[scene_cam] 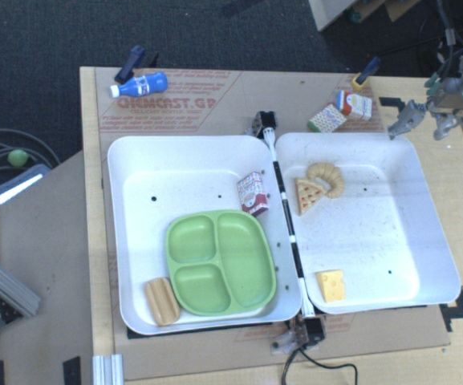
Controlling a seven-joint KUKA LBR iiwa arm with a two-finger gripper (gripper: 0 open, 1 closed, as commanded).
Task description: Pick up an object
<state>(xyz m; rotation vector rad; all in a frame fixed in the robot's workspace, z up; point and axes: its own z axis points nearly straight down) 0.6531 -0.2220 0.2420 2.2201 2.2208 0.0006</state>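
My gripper point(418, 128) hangs at the far right, above the back right corner of the right bin point(391, 239). It is open, with nothing between its fingers. In that bin lie a tan croissant point(329, 175), a wedge of pizza point(306, 195) touching it, and a yellow cheese block point(331, 285) near the front edge. The left bin point(143, 183) holds a green divided plate point(219, 261), a small red and white carton point(252, 192) by the plate's back right, and a tan bread piece point(161, 301) at the front left.
On the bench behind the bins lie a blue and white bottle point(140, 85) at the left and two small cartons point(340, 112) near the right bin's back edge. A black clip point(265, 122) sits where the bins meet.
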